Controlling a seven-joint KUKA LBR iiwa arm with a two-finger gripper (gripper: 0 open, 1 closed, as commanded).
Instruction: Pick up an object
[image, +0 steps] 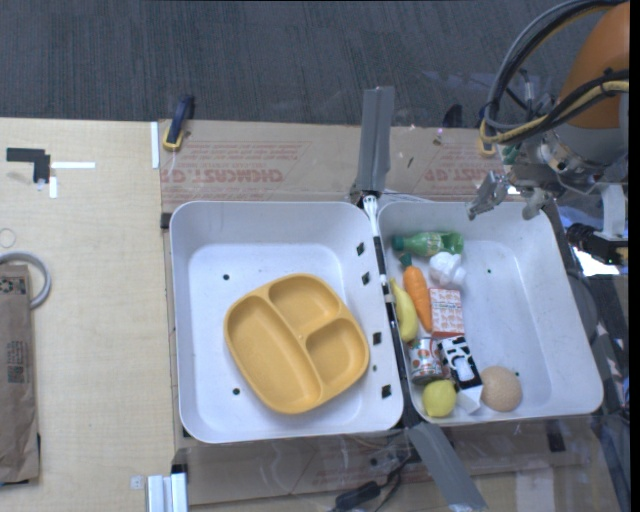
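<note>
**Gripper parked over the right bin's far edge, nothing in its grasp**

We see the gripper (510, 198) at the far rim of the right bin (530, 330), with the grey arm and its orange band rising toward the upper right corner. Two dark fingers point down and stand apart, with bare bin floor between them — no object is held.

The objects to pick from lie crowded along the right bin's left wall. From the far end toward us: a green bottle (428, 242) lying on its side, a small white object (446, 267) just beside it, an orange carrot (418, 296) next to a yellow banana (404, 310), and a red-and-white packet (447, 310). Nearer to us sit a small can (426, 361), a black-and-white box (462, 362), a lemon (439, 398) and a tan egg-like ball (501, 390). All of them are well apart from the gripper.

In the left bin (200, 300) a yellow divided plate (297, 342) lies flat near the middle — three compartments, facing up. On the bench to the far left rests a brown paper bag (18, 370).
</note>
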